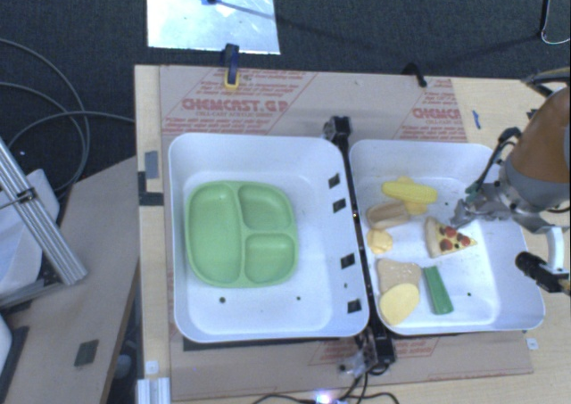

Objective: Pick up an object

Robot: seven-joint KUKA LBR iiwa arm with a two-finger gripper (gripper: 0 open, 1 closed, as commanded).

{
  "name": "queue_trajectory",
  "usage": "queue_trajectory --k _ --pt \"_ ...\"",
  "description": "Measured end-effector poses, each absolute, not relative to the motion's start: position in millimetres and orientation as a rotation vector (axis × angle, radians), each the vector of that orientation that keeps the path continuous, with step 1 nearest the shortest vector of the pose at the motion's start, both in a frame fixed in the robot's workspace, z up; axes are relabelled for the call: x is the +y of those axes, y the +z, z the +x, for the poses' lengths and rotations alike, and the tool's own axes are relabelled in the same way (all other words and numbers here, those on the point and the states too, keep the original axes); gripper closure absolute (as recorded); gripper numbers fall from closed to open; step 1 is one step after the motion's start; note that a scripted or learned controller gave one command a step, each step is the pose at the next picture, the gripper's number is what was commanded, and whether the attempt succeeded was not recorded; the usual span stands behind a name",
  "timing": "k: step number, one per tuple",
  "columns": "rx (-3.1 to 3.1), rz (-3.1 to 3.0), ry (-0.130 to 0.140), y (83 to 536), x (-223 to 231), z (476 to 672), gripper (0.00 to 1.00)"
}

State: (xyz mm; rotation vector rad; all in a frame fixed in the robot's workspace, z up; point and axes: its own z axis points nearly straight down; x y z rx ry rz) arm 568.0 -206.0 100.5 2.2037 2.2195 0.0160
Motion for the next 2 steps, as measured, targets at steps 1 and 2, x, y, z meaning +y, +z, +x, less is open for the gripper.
queue_trajectory --k 1,2 --pt "2.220 2.201 0.018 110.9 -206.1 568.7 1.00" --pt "2.220 2.197 0.021 121.6 -206.2 569.6 1.00"
